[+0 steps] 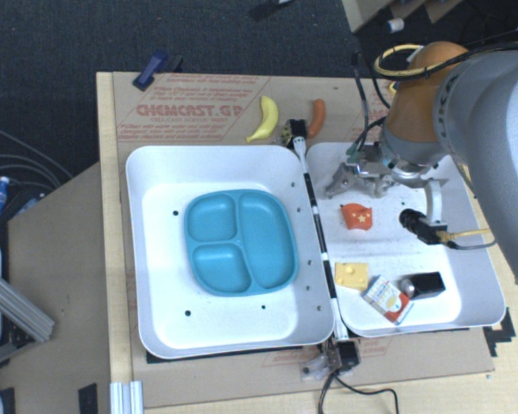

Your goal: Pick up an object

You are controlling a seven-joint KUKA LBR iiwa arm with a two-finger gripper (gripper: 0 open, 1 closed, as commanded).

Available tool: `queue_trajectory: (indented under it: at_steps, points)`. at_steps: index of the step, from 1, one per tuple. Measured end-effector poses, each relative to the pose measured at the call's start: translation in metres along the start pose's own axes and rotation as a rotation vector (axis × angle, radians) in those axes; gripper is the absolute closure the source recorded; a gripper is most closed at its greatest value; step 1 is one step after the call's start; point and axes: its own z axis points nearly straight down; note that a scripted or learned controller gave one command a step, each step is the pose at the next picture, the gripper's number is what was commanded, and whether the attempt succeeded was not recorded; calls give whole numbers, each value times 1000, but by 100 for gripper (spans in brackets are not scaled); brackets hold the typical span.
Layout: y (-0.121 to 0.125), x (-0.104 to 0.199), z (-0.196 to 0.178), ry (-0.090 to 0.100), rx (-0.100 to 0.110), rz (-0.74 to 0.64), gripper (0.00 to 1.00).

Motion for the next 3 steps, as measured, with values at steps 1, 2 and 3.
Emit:
queue_trajectory:
  at_steps: [1, 2, 3]
  points:
    - [1, 0, -11, -1, -2, 0, 100]
    - [1, 0, -10, -1, -2, 0, 0]
    - [22, -3, 0, 0, -1, -1, 0]
